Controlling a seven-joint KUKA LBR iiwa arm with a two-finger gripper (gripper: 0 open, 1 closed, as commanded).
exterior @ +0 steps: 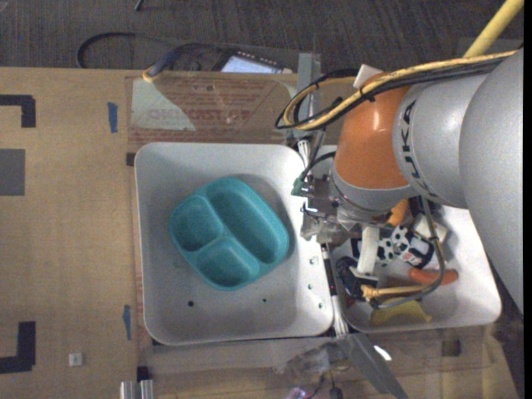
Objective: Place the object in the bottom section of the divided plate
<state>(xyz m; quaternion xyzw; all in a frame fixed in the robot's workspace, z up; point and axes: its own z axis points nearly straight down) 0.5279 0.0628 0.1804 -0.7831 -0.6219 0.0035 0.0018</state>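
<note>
With gripper over right bin clutter, closure state not discernible, transfer leftward to bottom section of teal divided plate.

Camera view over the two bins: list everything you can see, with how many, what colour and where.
divided plate: one, teal, in the left bin
left bin: one, white, on the bench
right bin: one, white, beside the left bin, partly under the arm
spotted toy: one, black and white, in the right bin
long object: one, orange, in the right bin
curved object: one, yellow, at the right bin's near edge
cardboard sheet: one, brown, beyond the left bin
tape strips: two, blue, on the bench left of the left bin
arm: one, grey with an orange band, over the right bin
</note>
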